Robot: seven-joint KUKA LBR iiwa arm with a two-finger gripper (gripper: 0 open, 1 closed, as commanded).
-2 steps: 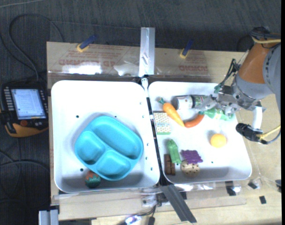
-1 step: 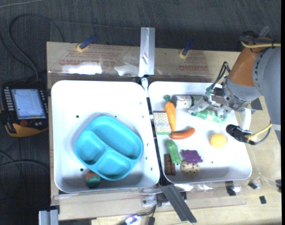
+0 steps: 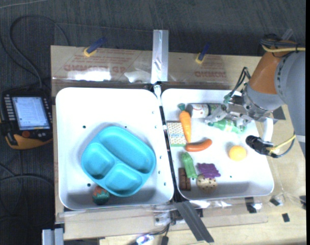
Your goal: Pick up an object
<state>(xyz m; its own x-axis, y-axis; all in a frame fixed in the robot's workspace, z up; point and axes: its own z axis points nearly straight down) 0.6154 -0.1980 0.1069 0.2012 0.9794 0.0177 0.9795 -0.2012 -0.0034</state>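
Arm [image 3: 282,80] is seen reaching in over the right bin [image 3: 267,185]; the gripper [image 3: 227,117] is lowered at the far side above a green object [image 3: 227,125], and whether it is open or closed cannot be told. The blue tray [image 3: 119,160] lies in the left bin [image 3: 73,111]. Carrot [image 3: 185,125], sausage [image 3: 198,145] and lemon [image 3: 237,152] lie near. A straight-down, centred descent on the green piece is advised, clear of the neighbouring can [image 3: 199,108]. Red printing on the far cardboard [image 3: 83,65] is not legible.

two white bins [image 3: 68,137], one blue tray [image 3: 119,160], one carrot [image 3: 185,125], one lemon [image 3: 237,152].
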